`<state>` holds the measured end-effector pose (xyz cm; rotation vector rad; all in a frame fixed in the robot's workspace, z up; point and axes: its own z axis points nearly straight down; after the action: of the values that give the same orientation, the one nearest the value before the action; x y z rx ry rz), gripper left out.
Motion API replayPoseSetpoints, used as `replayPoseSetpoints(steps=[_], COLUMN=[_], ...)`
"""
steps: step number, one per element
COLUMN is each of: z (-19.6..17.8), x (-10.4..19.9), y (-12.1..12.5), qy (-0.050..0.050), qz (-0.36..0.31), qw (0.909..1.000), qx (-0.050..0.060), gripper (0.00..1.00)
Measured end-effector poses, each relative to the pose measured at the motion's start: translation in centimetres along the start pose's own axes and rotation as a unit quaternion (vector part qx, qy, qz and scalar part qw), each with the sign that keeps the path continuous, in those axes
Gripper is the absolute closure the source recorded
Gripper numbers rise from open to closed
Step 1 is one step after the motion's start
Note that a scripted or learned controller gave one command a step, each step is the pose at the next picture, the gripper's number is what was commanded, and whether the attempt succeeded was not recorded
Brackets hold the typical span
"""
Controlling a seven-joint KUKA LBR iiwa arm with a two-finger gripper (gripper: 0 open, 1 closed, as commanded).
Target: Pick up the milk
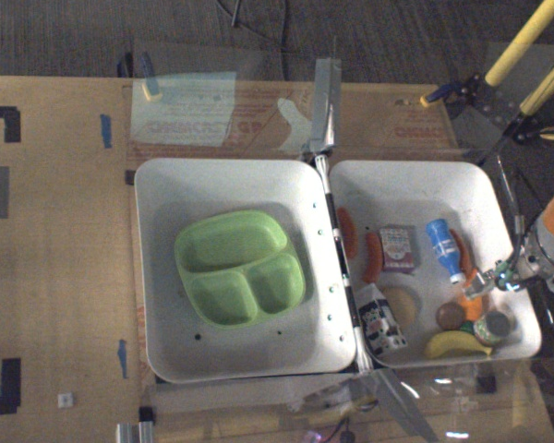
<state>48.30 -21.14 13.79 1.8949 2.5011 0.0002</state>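
Observation:
The milk (380, 319) is a small white carton with black patches. It lies on its side in the front left corner of the right bin (415, 181), against the wall between the two bins. My gripper (497, 277) hangs over the right side of that bin, just right of a blue bottle (442, 248) and above an orange carrot (471, 304). It is well to the right of the milk, and no object shows in its grasp.
The right bin also holds two sausages (373, 255), a purple box (398, 247), a tan round cookie (403, 305), a brown ball (450, 315), a banana (456, 344) and a can (494, 325). A green divided plate (241, 267) sits in the left bin (157, 247).

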Motion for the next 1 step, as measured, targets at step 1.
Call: replayPoseSetpoints(steps=[1], z=[5.09], x=[-0.71], y=[-0.14], qy=[0.002], qz=[-0.104], qw=[0.9946], qx=[-0.003], gripper=[1.0])
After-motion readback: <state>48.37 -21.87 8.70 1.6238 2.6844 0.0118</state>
